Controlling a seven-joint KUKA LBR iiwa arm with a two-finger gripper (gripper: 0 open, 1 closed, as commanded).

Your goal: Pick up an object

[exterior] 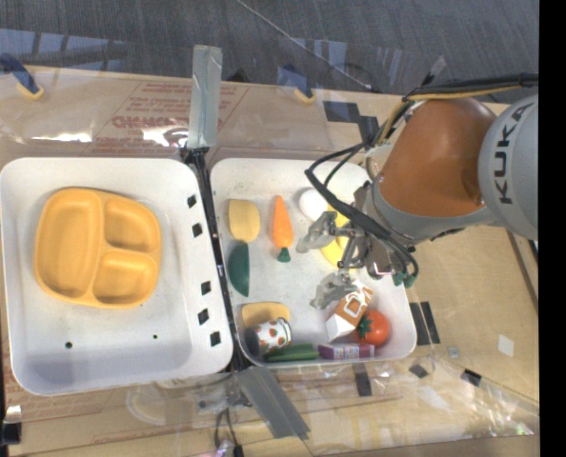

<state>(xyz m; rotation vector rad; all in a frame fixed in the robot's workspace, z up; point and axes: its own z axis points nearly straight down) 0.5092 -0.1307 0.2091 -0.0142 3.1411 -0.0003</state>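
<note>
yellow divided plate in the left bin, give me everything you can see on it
The yellow divided plate looks like matte plastic, squarish with rounded corners and a raised rim. Ridges split it into three compartments: one long one on its left side, two smaller ones on its right. It lies flat and right side up on the floor of the left bin, in the upper left part, slightly rotated. Nothing sits in it or touches it.
</note>
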